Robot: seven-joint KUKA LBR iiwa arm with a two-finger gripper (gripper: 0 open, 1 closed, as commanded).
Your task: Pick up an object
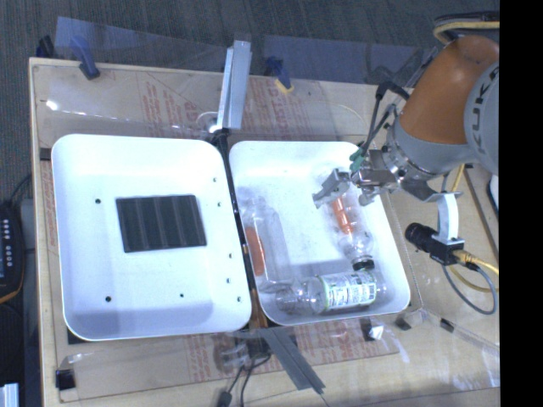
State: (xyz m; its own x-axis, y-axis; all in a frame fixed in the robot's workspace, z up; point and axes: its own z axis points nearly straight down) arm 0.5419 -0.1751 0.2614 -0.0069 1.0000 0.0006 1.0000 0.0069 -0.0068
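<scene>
1. The hand (339, 189) hangs right of centre over the right bin (293, 164), above the orange-filled bottle (346, 220), probably its target.
2. Whether it is apart or together, I cannot tell.
3. A labelled bottle (335, 294) lies along the bin's lower wall.

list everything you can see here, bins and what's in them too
bins: 2, white, side by side on the bench, left bin and right bin
dark ribbed panel: 1, black, in the left bin's floor
clear bottles: 3, in the right bin; labelled bottle along the near wall, orange-filled bottle by the left wall, small bottle under the gripper
blue clamps: 2, bench's far edge
arm: 1, grey and orange, from the right
gripper: 1, over the right bin
</scene>
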